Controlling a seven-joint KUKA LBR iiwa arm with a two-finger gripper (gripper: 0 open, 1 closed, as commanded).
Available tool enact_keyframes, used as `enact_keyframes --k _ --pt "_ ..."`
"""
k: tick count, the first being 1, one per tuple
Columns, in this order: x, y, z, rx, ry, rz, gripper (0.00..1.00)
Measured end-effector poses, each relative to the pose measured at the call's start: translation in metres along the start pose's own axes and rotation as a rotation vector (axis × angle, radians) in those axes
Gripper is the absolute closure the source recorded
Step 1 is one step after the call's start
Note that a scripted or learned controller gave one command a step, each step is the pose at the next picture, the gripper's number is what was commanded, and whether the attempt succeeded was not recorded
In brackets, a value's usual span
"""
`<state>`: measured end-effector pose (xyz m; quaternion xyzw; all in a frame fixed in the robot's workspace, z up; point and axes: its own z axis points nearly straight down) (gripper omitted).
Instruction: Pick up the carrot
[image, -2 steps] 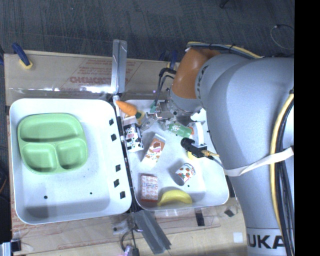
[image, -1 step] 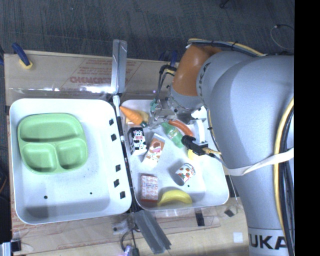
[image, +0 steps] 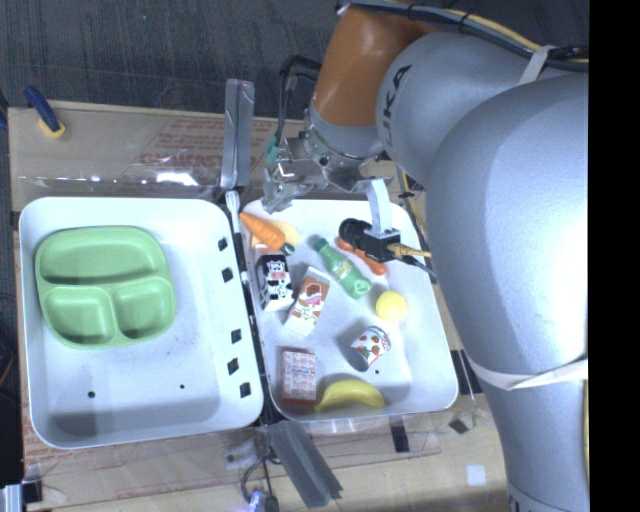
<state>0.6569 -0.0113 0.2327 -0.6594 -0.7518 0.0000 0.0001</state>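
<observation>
Pincer (image: 281, 188) above carrot (image: 263, 229), right bin (image: 425, 330) far corner

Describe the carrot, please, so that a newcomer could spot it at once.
Look in the right-hand bin, the one crowded with small food items, and go to its far left corner by the divider. The carrot lies there, below the gripper: an orange tapered root, the only one with that shape among its neighbours.

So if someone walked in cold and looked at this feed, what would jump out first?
The big grey arm with its orange band, filling the right side, its hand hanging at the right bin's far left corner. Just below the hand lies the carrot, among a clutter of small items. In the left bin, a green tray sits alone.
</observation>
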Motion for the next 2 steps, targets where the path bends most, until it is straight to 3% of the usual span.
enact_keyframes --k 1,2 --pt "-0.014 -0.035 -0.008 0.004 0.0 -0.103 1.0" --pt "-0.021 -0.132 0.022 0.004 0.001 -0.164 1.0"
